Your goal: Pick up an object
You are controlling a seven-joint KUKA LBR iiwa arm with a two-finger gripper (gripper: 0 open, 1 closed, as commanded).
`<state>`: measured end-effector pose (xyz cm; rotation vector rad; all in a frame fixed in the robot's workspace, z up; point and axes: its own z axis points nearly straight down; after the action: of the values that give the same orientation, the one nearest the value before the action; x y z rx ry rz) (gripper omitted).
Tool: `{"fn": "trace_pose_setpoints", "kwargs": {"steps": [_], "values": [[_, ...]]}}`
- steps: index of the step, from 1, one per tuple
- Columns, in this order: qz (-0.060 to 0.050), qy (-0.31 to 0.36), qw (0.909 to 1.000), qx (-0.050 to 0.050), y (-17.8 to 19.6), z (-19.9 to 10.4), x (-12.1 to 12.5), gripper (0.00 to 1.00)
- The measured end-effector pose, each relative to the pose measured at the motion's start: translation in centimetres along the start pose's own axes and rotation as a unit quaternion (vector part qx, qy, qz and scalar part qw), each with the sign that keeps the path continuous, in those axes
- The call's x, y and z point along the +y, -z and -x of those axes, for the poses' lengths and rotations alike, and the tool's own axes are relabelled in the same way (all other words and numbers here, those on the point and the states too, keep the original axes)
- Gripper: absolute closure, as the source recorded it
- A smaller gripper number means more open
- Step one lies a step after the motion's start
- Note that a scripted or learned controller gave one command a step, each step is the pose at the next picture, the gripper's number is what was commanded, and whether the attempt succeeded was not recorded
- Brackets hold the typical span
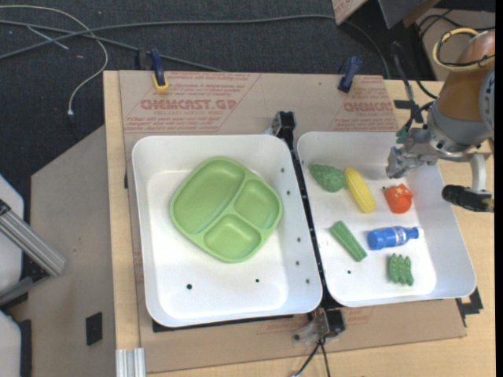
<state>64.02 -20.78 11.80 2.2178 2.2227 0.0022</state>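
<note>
Six small plastic toy foods lie in the right white bin [456, 246]. Gripper [399, 166] hovers just above the small red-orange toy pepper [398, 198] — light, hard, slick, rounded; take it across the middle. Jaws' state: cannot tell.

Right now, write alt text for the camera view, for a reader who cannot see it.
The robot's hand hovers above the right bin, near a red toy, corn cob, blue bottle and green pieces. The left bin holds a green divided plate.
</note>
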Motion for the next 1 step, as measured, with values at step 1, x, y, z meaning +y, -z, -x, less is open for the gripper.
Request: {"fn": "trace_pose_setpoints", "kwargs": {"steps": [1], "values": [[0.002, -0.001, 1.0000, -0.001, 4.49, -0.33, 0.00, 1.00]]}}
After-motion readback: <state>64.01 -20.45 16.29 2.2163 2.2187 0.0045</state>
